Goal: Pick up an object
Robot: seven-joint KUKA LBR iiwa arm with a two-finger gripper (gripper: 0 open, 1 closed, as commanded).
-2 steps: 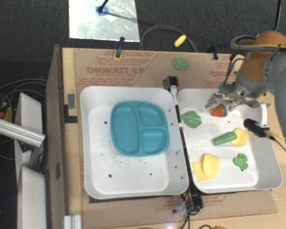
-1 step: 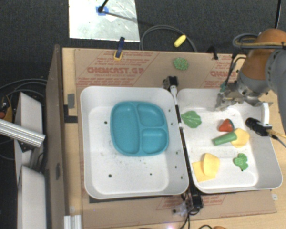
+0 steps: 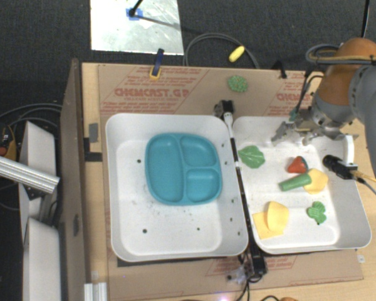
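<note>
Smooth plastic blue tray [image 3: 183,168]; matt printed cardboard [image 3: 150,93].

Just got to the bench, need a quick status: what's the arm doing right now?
The KUKA arm reaches in from the right, with its hand hovering over the back of the right bin. Nothing is visibly held. The toys lie loose in that bin: a green leaf, a red piece, a green and yellow piece, a yellow wedge and a small broccoli. The left bin holds a blue divided plate. No pick is made yet.
</note>
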